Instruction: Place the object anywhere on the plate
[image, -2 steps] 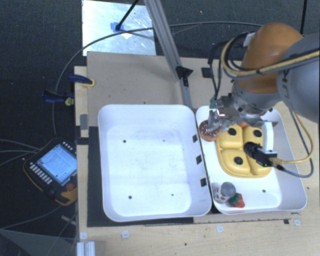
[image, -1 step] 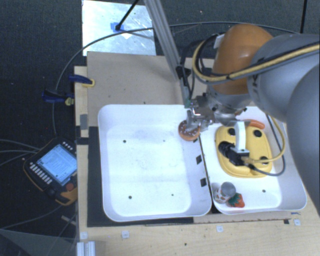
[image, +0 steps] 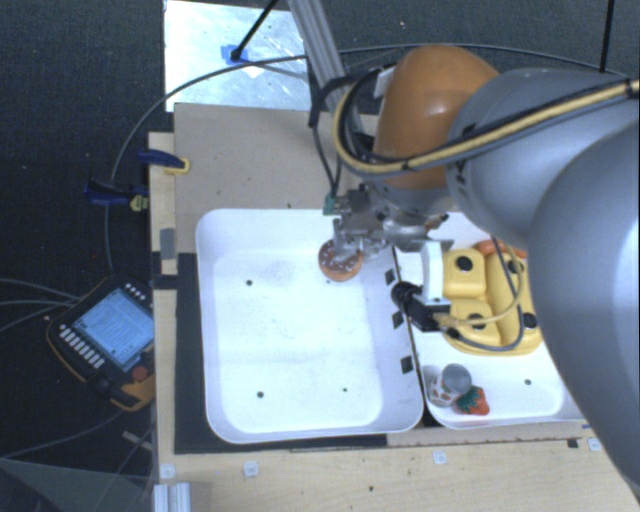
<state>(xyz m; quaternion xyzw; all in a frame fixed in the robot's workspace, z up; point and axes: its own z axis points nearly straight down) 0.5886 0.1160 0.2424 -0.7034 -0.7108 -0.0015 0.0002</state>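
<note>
A small round brown object with a rough, dotted surface sits at the upper right part of the left shallow white plastic bin, close to the wall that this bin shares with its neighbour. It looks like a little flat disc, maybe a cookie or a doughnut shape, with a paler rim. The metal two-finger gripper is directly above it and seems to touch its top, but whether the fingers are apart or together cannot be told, because the wrist covers them.

The grey arm with its smooth orange band comes in from the right, with yellow and black cables along it.

The right shallow white bin holds a yellow plastic plate with a rounded glossy body, and near its front wall lie a small grey ball-like piece and a small red and green item just beside it. Both bins have smooth walls, rounded corners and small dark dots on the floor. They stand on a flat brown board. A handheld control pendant with a blue screen lies on the dark floor at the left.
</note>
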